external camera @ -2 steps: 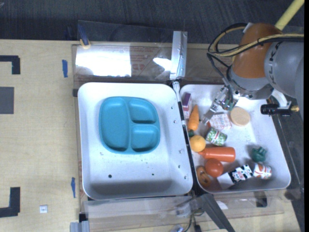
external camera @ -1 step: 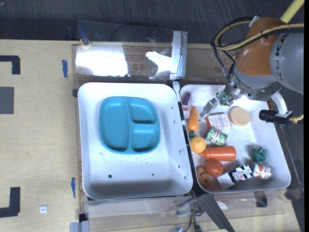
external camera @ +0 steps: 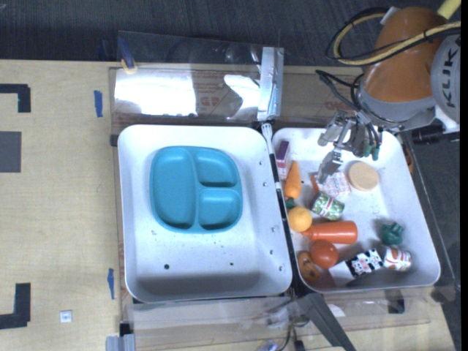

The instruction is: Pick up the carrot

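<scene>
Here the gripper [external camera: 338, 151] hangs over the upper part of the right bin [external camera: 418, 218], its fingers [external camera: 328, 168] pointing down and to the left in the frame. The metal parts blur together, so whether the fingers stand wide or narrow cannot be told; nothing shows between them. Just beneath the tips lies a small crumpled packet [external camera: 336, 186] with red and white print, and below that a green and white can [external camera: 327, 207].

The carrot [external camera: 293, 179] lies to the left of the fingers, close against the bin's left wall, upright in the frame with its thin end toward the top. It is apart from the gripper. Above it sits a small dark purple item [external camera: 281, 152], too small to name.

To the right of the fingers is a round tan disc [external camera: 363, 176]. Lower in the bin lie a yellow-orange fruit [external camera: 298, 219], a long red-orange piece [external camera: 332, 231] lying crosswise, a red tomato [external camera: 324, 254], a black and white toy [external camera: 363, 262], a small red and white can [external camera: 397, 257] and a dark green piece [external camera: 392, 232].

The arm's orange band [external camera: 406, 46] fills the upper right of the frame. The left bin [external camera: 146, 262], centre frame, holds a blue divided tray [external camera: 194, 188].
</scene>
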Motion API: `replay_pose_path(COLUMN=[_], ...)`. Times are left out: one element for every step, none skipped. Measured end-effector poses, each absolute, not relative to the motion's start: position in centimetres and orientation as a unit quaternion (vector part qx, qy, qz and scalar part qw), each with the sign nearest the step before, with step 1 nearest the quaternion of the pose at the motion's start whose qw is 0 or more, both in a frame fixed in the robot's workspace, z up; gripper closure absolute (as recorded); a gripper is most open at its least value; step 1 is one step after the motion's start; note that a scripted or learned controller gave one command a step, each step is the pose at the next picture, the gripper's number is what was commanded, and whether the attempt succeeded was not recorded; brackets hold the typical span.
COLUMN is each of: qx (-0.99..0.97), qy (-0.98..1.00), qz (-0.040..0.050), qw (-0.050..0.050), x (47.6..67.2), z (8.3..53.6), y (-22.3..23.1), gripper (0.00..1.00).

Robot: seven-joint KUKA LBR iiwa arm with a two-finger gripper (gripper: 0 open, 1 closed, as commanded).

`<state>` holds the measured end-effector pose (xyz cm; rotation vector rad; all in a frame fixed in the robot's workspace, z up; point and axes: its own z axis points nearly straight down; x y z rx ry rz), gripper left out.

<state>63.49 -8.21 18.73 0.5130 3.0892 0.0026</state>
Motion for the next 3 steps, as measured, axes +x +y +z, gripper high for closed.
replay_pose_path(qx=[-0.022, 0.09, -0.003], qy=[1.0, 0.996, 1.0], qz=[0.0002, -0.0004, 0.0001], qw=[0.005, 0.002, 0.002], x=[65.3, 58.7, 51.5], z=[8.8, 14.9, 16.6], y=[-9.4, -16.2, -15.1], gripper=[0.0, 0.0, 0.0])
